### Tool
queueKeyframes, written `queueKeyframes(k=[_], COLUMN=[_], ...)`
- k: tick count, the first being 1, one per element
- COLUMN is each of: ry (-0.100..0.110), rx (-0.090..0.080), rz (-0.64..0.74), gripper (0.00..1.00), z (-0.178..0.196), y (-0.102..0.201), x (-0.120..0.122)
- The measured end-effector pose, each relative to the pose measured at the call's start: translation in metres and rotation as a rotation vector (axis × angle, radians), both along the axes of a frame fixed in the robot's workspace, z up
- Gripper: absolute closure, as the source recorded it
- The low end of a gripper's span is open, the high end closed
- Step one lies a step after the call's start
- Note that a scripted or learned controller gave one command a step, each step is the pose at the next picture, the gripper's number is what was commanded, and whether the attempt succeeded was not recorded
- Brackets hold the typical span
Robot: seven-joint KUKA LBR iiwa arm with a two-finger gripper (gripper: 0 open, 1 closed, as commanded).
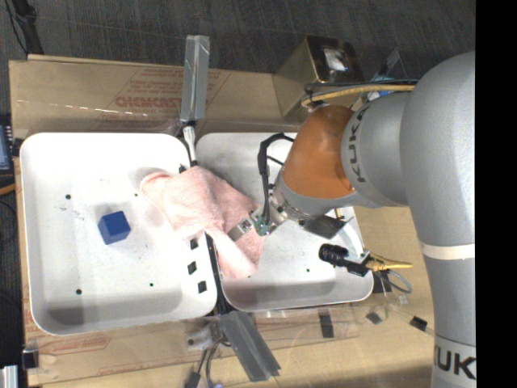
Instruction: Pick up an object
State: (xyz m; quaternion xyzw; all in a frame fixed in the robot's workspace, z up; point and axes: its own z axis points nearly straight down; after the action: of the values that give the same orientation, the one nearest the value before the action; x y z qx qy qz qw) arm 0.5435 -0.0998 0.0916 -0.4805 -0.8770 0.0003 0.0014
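The pink cloth [206, 200] lies crumpled across the shared wall of the two bins. Most of it sits in the right bin [283, 296], and one rounded fold spills over into the left bin [48, 297]. Its right edge hangs down toward the floor of the right bin. There the jaws sit at the cloth's edge, touching it or just beside it; I cannot tell which. Whether the jaws are spread, pressed together or pinching the cloth cannot be told either, since the wrist above covers them.

A blue cube [115, 226] rests flat on the floor of the left bin, near the cloth's fold but apart from it, and well apart from the jaws.

The arm [380, 152] reaches in from the right over the right bin, its orange band [319, 164] above the wrist and its grey body filling the right side.

Both bins stand on the bench [396, 342]. A sheet of brown cardboard [97, 95] with red print lies behind them. A grey strip [196, 79] runs up from where the bins meet, and a small brown box [327, 59] sits beyond the right bin.
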Motion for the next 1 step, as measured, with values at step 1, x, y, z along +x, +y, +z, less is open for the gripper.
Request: queueKeyframes(k=[1], ry=[-0.001], rx=[0.0], rz=[0.003], gripper=[1.0], z=[0.0105], y=[-0.0005], x=[0.001])
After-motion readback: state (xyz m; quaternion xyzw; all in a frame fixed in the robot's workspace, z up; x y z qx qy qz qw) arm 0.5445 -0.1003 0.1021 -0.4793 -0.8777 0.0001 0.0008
